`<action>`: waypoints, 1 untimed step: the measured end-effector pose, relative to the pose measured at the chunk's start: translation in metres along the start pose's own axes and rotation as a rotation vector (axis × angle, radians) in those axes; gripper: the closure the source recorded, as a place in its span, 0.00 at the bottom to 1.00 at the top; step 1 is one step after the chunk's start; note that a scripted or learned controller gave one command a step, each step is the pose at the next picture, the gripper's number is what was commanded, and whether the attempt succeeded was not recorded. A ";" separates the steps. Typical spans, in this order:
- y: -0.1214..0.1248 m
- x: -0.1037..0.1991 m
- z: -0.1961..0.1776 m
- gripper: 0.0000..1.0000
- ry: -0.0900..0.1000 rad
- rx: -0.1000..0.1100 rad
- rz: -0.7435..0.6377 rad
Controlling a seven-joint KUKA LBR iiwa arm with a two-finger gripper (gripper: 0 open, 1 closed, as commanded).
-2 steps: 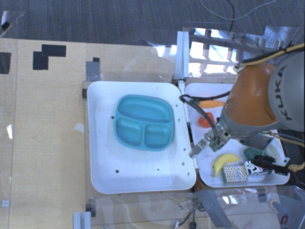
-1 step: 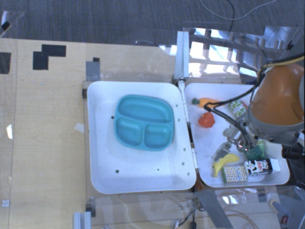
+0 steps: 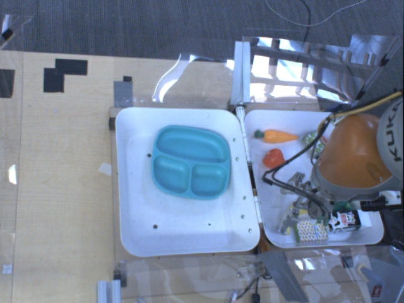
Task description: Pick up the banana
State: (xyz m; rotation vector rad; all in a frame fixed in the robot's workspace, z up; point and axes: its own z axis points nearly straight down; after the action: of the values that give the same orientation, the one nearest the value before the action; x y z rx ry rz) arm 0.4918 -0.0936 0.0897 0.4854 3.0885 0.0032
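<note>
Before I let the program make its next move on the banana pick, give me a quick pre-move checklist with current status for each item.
1. Banana located: cannot tell. No clear banana shape shows in the right bin; the arm covers much of it.
2. Gripper position: ok, low over the right bin's front half.
3. Grasp confirmed: cannot tell; clutter and cables hide what lies under it.
4. Nearby clutter: not ok. A dotted packet and a small printed box lie right by the gripper.
5. Carrot and red item: ok, apart from the gripper at the bin's back.
6. Left bin: ok, blue divided plate sits centred.
</note>
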 end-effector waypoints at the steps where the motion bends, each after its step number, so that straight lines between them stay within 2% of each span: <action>1: 0.002 -0.004 -0.013 1.00 -0.013 -0.003 0.002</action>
State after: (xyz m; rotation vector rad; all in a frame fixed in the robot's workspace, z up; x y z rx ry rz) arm 0.4961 -0.0931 0.1029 0.4866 3.0746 0.0051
